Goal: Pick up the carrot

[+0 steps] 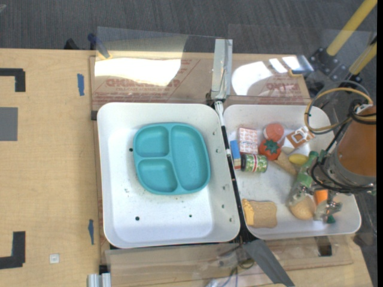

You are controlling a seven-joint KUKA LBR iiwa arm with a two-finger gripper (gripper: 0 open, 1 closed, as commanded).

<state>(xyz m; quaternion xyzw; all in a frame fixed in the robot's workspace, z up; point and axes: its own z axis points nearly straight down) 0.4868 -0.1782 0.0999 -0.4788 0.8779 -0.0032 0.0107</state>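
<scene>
We are finding the carrot [321, 196] lying just right of the bread [302, 209], under the gripper [316, 191]; whether it is gripping, we cannot tell. Likely light, stiff, slick plastic; grasping mid-body seems best.

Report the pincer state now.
Pincer: low in the right bin, at something orange, perhaps the carrot; open, shut or holding cannot be told.
</scene>
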